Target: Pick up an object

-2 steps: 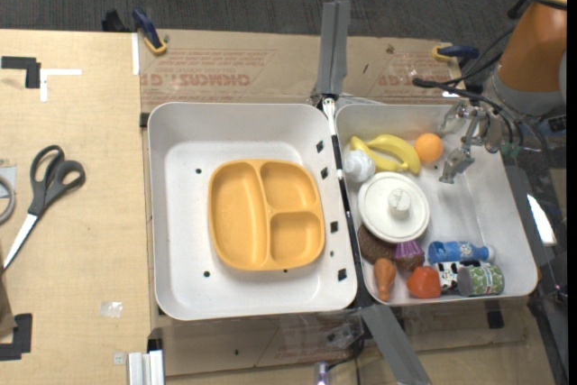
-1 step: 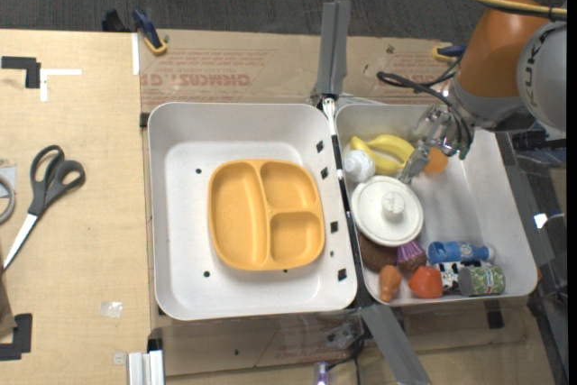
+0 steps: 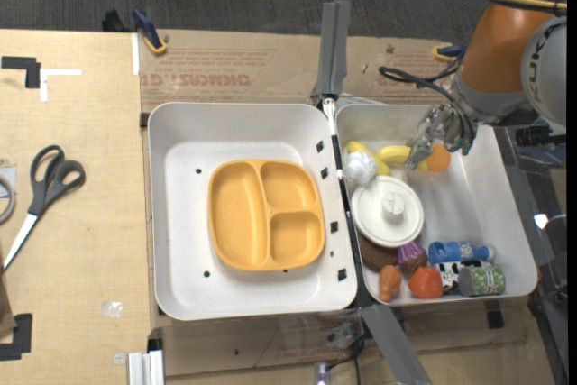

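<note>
Reaching in from the right, wrist angled down and leftward, end effector lowered at the far end. Grey arm and orange band up and right of end effector.

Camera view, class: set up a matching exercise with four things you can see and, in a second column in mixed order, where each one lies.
Things:
1. yellow divided plate
2. scissors
3. white lid
4. pincer

Places:
A. on the wooden bench, left of both bins
B. middle of the right bin
C. in the left bin
D. over the far end of the right bin, by an orange ball

Pairs: 1-C, 2-A, 3-B, 4-D
</note>
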Motion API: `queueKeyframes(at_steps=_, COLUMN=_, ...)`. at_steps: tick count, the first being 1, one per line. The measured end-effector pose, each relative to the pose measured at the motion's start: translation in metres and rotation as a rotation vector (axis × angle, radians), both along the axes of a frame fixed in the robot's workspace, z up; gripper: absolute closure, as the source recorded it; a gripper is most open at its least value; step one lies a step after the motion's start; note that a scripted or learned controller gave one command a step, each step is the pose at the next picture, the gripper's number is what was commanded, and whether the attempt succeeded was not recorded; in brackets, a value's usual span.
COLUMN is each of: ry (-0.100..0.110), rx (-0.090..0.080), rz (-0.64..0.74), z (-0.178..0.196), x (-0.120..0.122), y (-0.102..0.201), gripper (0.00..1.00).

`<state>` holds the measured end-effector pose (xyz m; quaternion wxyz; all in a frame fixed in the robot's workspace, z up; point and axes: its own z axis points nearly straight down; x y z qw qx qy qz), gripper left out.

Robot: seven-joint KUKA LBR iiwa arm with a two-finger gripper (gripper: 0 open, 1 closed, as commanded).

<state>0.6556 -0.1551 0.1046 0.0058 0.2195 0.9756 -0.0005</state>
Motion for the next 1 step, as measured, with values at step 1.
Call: queueKeyframes(at_steps=1, ry=0.005, rx=0.002, rz=-0.050, z=0.1112, x=-0.0117, y=0.0288, gripper=1.00)
